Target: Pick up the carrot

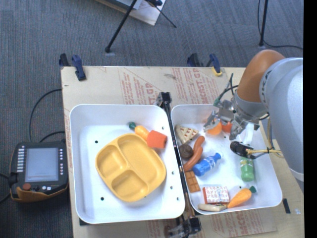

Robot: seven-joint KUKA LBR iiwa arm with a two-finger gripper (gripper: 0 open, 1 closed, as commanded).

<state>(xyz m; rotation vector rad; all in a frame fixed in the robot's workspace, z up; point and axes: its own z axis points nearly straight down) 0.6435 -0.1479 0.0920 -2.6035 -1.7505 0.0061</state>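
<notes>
Task looks barely started: the orange plastic carrot with green top [241, 196] lies at the front of the right shallow white bin [275, 182], near its front-right corner, touching nothing of the arm. The end effector [227, 123] sits at the back of that bin, well apart from the carrot, low over a small orange toy piece [215, 128]; can't tell if its fingers are spread or closed, or if they grip anything. Left to do: travel to the front, descend, grasp, lift. Clutter nr the carrot: red-and-white small box [216, 194] just beside it, green bottle [247, 169] behind it. Blue bottle [206, 164] and brown sausage [194, 152] sit mid-bin. The yellow divided plate [130, 167] is in the left bin.
</notes>
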